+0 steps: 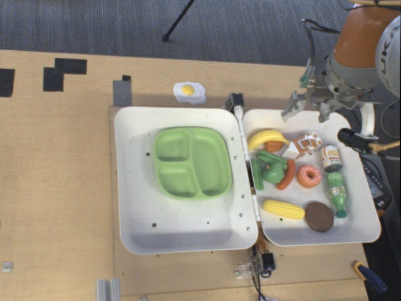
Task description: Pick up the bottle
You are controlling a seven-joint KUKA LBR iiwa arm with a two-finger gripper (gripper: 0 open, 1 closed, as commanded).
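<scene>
A green bottle [337,194] lies on its side near the right wall of the right bin [360,234], cap pointing toward the front. The gripper [306,112] hangs over that bin's far edge, well behind the bottle and somewhat left of it. Its two fingers are spread apart and hold nothing. A small can [331,157] lies just behind the bottle, and a brown round cookie [319,217] sits at its front left.
The right bin also holds a banana [266,138], a small carton [307,144], a pink donut [308,176], a green pepper [269,168], a red sausage [287,175] and a corn cob [283,209]. A green divided plate [191,162] lies in the left bin [135,231]. A fried egg toy [189,93] rests on the bench.
</scene>
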